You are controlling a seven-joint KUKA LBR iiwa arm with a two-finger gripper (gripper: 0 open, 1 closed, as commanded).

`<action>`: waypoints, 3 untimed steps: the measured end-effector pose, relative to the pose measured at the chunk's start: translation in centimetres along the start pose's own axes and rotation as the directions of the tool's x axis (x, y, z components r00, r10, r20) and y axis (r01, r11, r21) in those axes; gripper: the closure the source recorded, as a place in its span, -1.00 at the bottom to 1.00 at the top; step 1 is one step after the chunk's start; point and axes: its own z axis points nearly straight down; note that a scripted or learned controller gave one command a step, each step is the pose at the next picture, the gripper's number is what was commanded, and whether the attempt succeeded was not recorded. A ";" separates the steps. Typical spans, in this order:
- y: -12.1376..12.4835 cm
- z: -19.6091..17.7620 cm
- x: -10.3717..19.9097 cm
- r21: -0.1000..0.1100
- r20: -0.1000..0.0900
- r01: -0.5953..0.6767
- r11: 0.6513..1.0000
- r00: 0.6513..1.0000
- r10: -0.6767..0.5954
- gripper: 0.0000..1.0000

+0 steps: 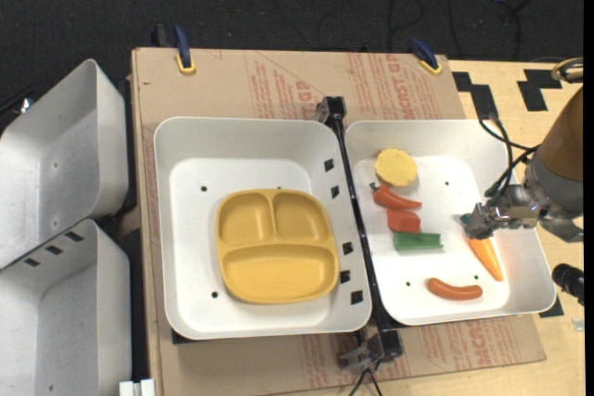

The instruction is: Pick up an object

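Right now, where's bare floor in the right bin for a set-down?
Free: the near-left corner of the right bin, left of the sausage, and the far-right corner beyond the gripper. Crowded: the middle strip from yellow disc through red pieces to green block, and around the carrot.

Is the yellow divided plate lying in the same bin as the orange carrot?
No: the yellow divided plate lies in the left bin; the orange carrot in the right bin.

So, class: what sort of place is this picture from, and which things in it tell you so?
Most likely a robotics lab test bench, not a kitchen. The food in the right bin looks like toys, such as the carrot; a robot gripper reaches in; loose cables trail over the dark floor behind the board.
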 end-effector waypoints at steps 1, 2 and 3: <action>0.2 -4.4 0.0 -0.002 0.001 0.001 1.000 1.000 -0.001 1.00; 1.4 -4.2 4.0 0.002 -0.001 0.002 1.000 1.000 -0.002 1.00; 1.8 -4.4 9.3 0.004 -0.003 0.005 1.000 1.000 -0.005 1.00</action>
